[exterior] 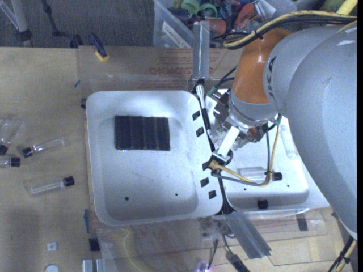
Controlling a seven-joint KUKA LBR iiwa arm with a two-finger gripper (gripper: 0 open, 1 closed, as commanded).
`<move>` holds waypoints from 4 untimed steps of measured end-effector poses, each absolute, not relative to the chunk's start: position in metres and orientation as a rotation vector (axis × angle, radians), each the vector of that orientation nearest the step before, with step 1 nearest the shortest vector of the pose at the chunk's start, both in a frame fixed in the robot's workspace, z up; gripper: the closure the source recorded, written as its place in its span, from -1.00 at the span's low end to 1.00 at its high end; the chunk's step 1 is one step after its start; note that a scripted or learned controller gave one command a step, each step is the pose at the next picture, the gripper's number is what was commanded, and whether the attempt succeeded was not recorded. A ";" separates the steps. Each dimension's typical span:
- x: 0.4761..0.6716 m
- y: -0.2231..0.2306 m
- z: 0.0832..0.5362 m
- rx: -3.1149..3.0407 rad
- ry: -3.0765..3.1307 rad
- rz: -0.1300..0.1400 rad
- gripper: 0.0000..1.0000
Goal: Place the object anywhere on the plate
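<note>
A black ridged plate lies flat in the back half of the left white bin. My gripper hangs under the orange-banded wrist, over the left part of the right bin and close to the divider between the bins. The arm's grey bulk hides most of that bin. A small dark thing sits near the right bin's front wall, apart from the gripper; I cannot make out what it is. Nothing lies on the plate.
Several clear vials with black caps lie on the bench left of the bins. A clear tub of colourful items stands at the back. Small black tabs line the divider between the bins.
</note>
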State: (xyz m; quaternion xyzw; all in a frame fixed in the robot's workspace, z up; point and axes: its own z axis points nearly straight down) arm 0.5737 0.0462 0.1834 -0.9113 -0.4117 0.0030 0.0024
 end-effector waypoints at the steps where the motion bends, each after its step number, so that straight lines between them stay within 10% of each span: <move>1: 0.554 0.084 0.169 -3.125 -0.547 -0.038 1.00; 2: 0.657 0.143 0.268 -3.018 -0.874 0.001 1.00; 3: 0.649 0.190 0.173 -3.126 -0.310 -0.001 1.00; 4: 0.652 0.175 0.093 -2.933 -1.116 -0.005 1.00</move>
